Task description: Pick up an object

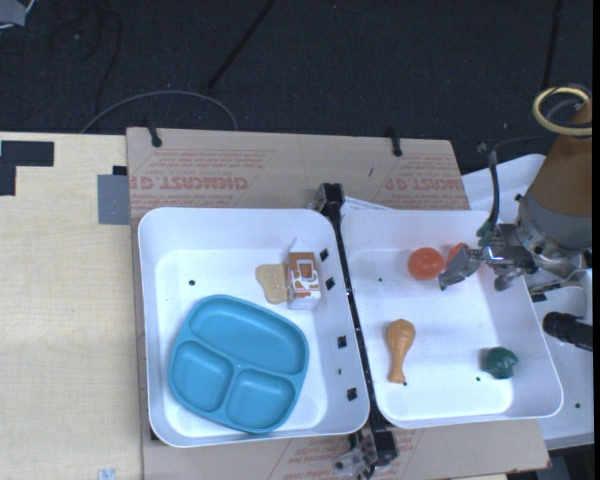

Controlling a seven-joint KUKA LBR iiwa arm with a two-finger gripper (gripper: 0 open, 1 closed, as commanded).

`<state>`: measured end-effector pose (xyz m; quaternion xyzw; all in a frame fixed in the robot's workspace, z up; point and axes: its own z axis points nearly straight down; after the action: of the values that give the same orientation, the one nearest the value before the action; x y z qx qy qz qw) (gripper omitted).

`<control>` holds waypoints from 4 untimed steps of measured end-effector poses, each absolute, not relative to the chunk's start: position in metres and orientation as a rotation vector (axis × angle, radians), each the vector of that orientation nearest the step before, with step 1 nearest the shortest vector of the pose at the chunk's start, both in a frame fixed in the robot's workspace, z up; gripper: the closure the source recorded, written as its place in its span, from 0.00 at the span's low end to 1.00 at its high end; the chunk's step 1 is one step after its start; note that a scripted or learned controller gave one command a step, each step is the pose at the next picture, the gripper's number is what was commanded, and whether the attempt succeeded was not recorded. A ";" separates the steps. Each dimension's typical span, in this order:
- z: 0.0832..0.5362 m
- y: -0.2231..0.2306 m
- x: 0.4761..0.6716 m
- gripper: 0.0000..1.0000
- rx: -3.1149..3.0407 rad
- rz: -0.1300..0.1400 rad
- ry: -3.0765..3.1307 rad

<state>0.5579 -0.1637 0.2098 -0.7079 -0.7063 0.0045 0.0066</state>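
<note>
In the right bin (450, 393) lie an orange-red ball (426, 263) at the back, a tan toy drumstick (399, 346) in the middle and a small dark green lump (499, 362) at the front right. My gripper (478, 275) hangs over the bin's back right part, just right of the ball. Its fingers (453, 272) are spread, so it is open with nothing between them. A small orange patch shows just behind the left finger.
The left bin (165, 268) holds a blue divided plate (240, 363), a small white and orange box (303, 279) and a tan piece (273, 283) beside it. A black divider (346, 308) separates the bins. Cardboard (280, 173) lies behind them.
</note>
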 end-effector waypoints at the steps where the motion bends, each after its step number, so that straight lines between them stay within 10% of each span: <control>1: 0.218 -0.164 0.561 0.00 -2.219 0.002 -2.220; 4: 0.087 -0.166 0.553 0.00 -2.219 0.004 -2.217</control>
<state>0.5527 -0.1658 0.0868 -0.7075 -0.7067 0.0012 0.0023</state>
